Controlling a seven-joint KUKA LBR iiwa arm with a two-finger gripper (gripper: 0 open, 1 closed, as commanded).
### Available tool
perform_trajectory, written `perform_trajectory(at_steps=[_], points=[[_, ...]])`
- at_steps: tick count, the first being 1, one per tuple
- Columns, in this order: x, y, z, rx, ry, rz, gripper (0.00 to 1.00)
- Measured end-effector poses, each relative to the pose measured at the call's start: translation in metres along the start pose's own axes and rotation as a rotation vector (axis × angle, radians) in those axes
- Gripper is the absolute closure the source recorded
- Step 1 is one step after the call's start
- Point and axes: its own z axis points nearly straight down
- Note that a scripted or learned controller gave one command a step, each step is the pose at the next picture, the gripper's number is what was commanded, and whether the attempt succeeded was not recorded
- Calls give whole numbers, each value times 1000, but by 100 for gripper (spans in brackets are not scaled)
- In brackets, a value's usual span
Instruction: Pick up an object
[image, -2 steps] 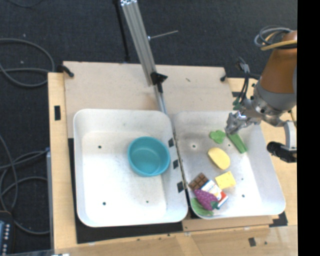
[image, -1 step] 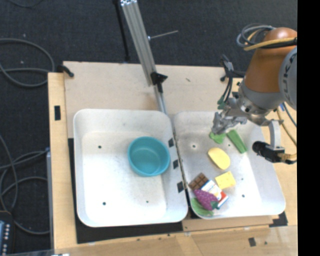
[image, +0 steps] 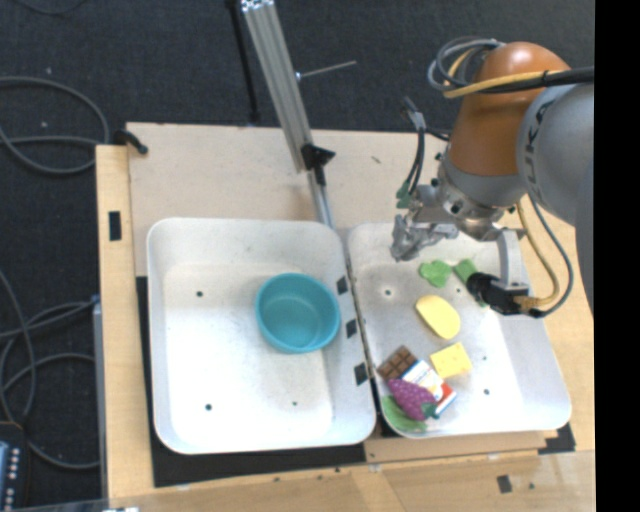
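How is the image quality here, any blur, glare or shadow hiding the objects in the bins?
Camera view: lighting is even and soft, no harsh glare on the white bins; the blue bowl is sharp enough; the tool looks slightly soft; the cluttered small items near the right bin's front corner are too coarse to identify.

My gripper (image: 408, 240) hangs over the far left part of the right bin (image: 520, 385), just beside two small green pieces (image: 447, 270), and I cannot make out how my fingers stand. Nearer the camera in that bin lie a pale yellow oval object (image: 438, 316), a yellow block (image: 450, 360), a brown chocolate-bar piece (image: 397, 361), a purple bunch of grapes (image: 410, 398) and a small red, white and blue item (image: 432, 388). The left bin (image: 200, 400) holds a teal bowl (image: 297, 313) near its middle.
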Motion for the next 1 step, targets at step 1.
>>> perform_trajectory(at_steps=[1], points=[[55,-9,2,2,0,0,100]])
